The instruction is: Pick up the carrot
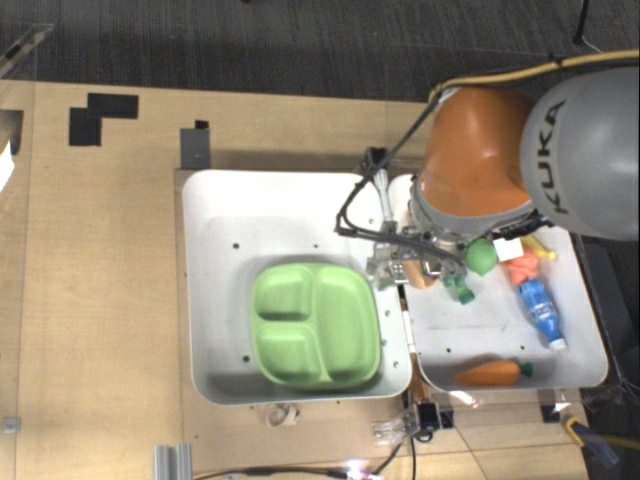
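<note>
Your hand (405, 268) sits low over the inner edge of the right bin (590, 358), just where it meets the left bin (200, 268). The arm (520, 158) and its orange band cover most of the hand from above, so you cannot tell whether it is released or clenched, and nothing can be seen between its tips.

The carrot (490, 373) lies well apart from the hand, toward the camera and a little toward the arm's side, flat against the near wall of the right bin, with its green top pointing away from the left bin. It is not in contact with the hand.

Closer to the hand, on the arm's side, you have a green ball-shaped object (481, 256) right next to the wrist, with a small dark green piece (462, 290) just below it. Farther out on that side lie an orange and white object (518, 258), a small yellow item (545, 251) and a blue bottle (541, 310) lying on its side.

On the hand's other side, the green divided plate (315, 323) rests in the left bin, near the hand but not touching it. Both bins stand on the wooden surface (90, 318).
</note>
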{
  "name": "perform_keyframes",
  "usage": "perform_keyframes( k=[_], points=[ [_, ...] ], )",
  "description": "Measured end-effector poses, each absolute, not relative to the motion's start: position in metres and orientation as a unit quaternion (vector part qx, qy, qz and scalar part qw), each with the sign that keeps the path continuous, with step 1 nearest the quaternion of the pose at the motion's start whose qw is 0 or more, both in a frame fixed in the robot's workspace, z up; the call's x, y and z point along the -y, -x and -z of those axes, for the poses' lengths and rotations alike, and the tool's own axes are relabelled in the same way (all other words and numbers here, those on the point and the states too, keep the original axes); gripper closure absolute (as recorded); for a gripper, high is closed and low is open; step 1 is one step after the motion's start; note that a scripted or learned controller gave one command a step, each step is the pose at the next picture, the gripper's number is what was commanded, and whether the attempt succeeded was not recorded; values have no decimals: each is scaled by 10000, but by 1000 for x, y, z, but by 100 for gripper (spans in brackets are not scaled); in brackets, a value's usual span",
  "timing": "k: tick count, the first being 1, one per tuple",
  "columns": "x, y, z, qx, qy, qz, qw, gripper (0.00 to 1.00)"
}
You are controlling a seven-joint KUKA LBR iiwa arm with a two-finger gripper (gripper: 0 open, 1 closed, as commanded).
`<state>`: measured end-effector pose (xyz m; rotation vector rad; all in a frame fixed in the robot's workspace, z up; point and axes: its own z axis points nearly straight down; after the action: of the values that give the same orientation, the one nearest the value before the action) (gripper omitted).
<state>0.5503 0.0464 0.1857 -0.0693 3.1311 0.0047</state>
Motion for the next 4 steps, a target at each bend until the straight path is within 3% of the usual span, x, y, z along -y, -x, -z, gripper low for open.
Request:
perform_keyframes(
  k=[1,2,4],
  points=[
    [-41,-576,-186,-9632,-2686,-17,47,100],
    [-41,-576,-186,-9634,-2681,-16,45,0],
    [-41,-576,-186,-9634,-2681,-16,45,0]
  ],
)
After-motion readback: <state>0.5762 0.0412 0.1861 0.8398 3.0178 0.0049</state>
